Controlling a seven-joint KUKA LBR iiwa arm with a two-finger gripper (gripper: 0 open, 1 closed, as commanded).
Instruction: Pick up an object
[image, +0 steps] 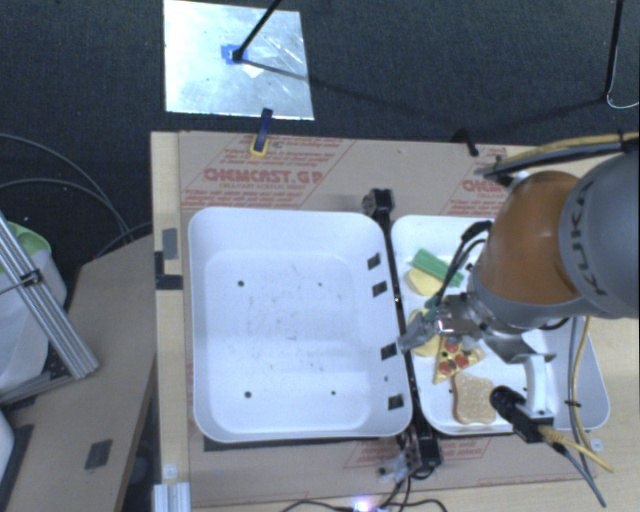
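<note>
The bench (300, 165), faced with printed cardboard, bears two white bins (290, 320) side by side.

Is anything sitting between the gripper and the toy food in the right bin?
Nothing visible does. The gripper hangs right over the pizza slice near the right bin's left wall, with the bread slice and green block lying off to either side.

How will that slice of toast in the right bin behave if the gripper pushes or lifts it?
The toast slice lies flat on the right bin floor, so it will likely slide rather than roll or tip. It looks thin and low, so the gripper may struggle to get under its edges. It appears to be a toy, probably light and stiff, though that is uncertain.
</note>
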